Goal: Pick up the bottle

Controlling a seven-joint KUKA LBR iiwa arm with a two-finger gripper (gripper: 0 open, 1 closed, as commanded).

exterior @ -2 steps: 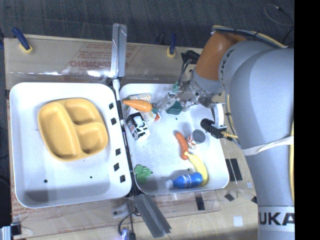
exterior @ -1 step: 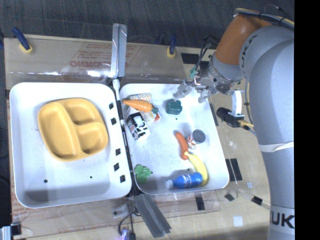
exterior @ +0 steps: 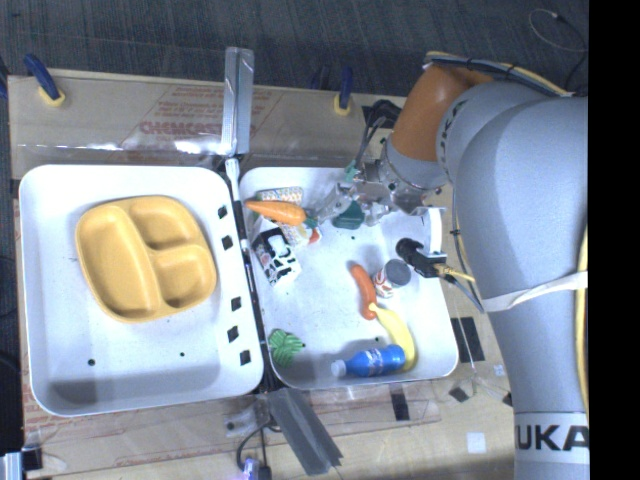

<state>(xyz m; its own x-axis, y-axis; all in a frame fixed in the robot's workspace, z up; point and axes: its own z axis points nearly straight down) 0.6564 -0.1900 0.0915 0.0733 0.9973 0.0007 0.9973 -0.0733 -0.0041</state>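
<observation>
The surface [exterior: 120, 108] is a pale wooden board under clear sheeting with faint red printing, held at its far edge by blue clamps [exterior: 42, 80]; beyond it lies dark floor. Two shallow white bins sit side by side on it. The left bin [exterior: 60, 368] holds a yellow divided tray [exterior: 145, 256], tilted a little. The right bin [exterior: 320, 313] holds the smaller things.

The grey arm [exterior: 515, 228], with its orange band [exterior: 425, 108], comes in from the right and covers the right bin's far right corner. Its gripper [exterior: 352, 200] is low over the far end of that bin, just beside a small teal piece [exterior: 347, 218]. Whether the fingers are apart or together cannot be told in the clutter of metal parts there.

The bottle [exterior: 375, 361], blue with a white cap, lies on its side at the near edge of the right bin, well apart from the gripper. A yellow banana [exterior: 397, 334] touches it from above, with an orange-red sausage shape [exterior: 363, 284] just beyond. A carrot [exterior: 277, 210] and a black-and-white box [exterior: 277, 256] lie near the bin's left wall, and a green leafy toy [exterior: 285, 344] sits in its near left corner.
</observation>
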